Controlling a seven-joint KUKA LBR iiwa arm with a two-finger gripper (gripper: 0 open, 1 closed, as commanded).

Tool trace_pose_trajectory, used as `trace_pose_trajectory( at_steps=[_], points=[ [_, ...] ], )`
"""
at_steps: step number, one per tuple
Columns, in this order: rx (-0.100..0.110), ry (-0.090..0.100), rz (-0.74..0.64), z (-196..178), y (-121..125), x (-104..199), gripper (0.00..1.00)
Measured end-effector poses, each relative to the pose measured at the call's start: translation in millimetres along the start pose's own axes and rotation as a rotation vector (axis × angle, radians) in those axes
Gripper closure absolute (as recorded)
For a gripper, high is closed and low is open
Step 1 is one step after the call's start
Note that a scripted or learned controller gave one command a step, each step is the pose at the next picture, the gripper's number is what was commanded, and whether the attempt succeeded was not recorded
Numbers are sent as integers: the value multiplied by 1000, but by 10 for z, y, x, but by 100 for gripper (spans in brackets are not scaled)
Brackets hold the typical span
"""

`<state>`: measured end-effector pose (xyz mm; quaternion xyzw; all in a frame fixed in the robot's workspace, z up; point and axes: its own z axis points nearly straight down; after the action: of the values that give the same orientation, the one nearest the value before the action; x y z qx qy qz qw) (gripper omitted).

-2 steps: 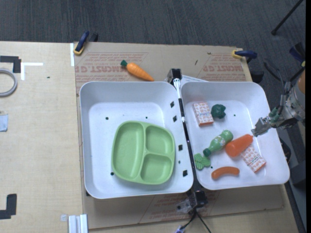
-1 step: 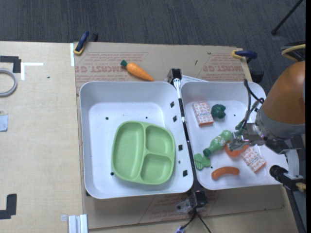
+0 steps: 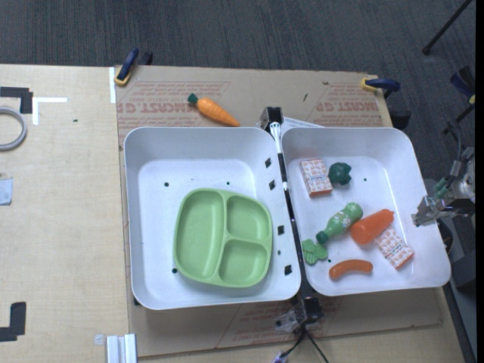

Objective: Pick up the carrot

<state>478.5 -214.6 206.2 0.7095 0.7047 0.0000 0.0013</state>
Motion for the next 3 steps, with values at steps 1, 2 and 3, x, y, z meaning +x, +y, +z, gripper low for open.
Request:
trace_pose_trajectory(
  at_steps=[1,2,3],
  points=[
    [3,2,386,570,-9,601,100],
    [4,2,351,1141,-21,1092,100],
    [2,0,356,-290,8,495,100]
  ],
)
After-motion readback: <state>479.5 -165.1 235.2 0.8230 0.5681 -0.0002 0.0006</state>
